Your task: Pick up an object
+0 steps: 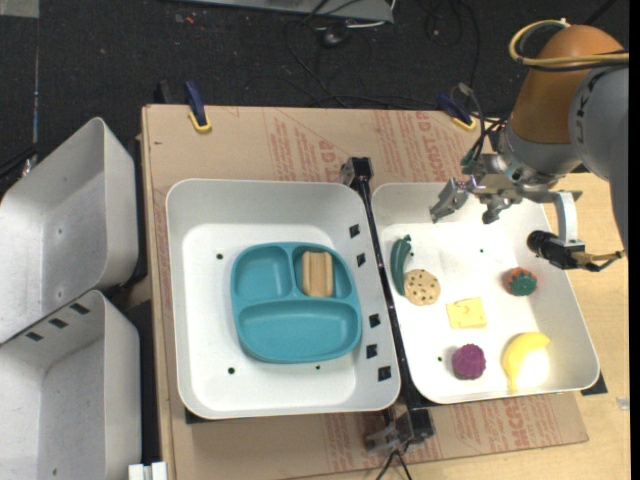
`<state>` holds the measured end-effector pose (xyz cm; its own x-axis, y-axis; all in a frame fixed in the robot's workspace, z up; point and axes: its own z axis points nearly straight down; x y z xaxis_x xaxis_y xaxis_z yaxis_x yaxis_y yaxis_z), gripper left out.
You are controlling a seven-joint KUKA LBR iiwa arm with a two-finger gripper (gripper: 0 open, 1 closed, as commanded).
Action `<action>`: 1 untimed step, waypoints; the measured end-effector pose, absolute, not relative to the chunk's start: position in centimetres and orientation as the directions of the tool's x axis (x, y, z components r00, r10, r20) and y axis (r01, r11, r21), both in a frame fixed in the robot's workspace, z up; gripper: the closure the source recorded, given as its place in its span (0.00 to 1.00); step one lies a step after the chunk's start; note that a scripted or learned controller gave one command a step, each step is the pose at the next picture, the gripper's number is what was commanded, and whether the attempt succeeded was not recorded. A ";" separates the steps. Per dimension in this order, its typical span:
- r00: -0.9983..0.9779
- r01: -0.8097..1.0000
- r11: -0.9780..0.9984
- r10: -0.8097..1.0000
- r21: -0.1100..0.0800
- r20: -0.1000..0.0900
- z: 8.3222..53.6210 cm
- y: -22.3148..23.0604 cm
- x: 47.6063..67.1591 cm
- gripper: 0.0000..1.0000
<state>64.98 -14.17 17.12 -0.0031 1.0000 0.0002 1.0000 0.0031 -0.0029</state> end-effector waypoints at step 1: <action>0.001 1.000 -0.001 1.000 -0.003 0.000 11.1 -14.3 64.3 0.00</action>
<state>64.34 -14.31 11.06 0.0007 1.0000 -0.0001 1.0000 -0.0007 -0.0026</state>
